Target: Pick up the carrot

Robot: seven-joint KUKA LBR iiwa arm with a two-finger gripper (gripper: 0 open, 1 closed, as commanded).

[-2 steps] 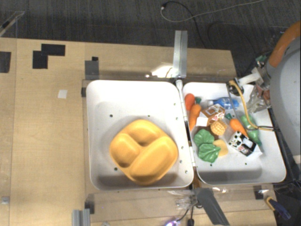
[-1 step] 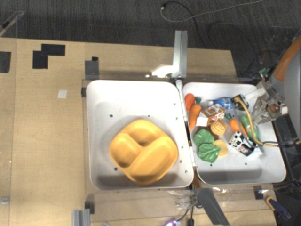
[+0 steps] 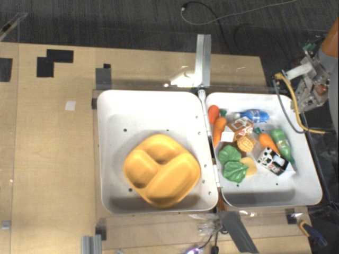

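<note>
The carrot (image 3: pixel 266 142) is a small orange piece lying in the right bin (image 3: pixel 307 187), right of the middle, with a green piece (image 3: pixel 281 143) against its right side. It lies among several toy foods. My gripper (image 3: pixel 310 89) hangs at the view's right edge, over the far right corner of that bin. It is well apart from the carrot, up and to its right, with cables looping beneath it.
A yellow divided plate (image 3: pixel 161 168) lies in the left bin (image 3: pixel 114 120). Along the right bin's left wall are a red piece (image 3: pixel 213 112) and an orange piece (image 3: pixel 218 130). Green leaves (image 3: pixel 232 163), a blue packet (image 3: pixel 253 115) and a black-and-white item (image 3: pixel 271 160) crowd the middle.
</note>
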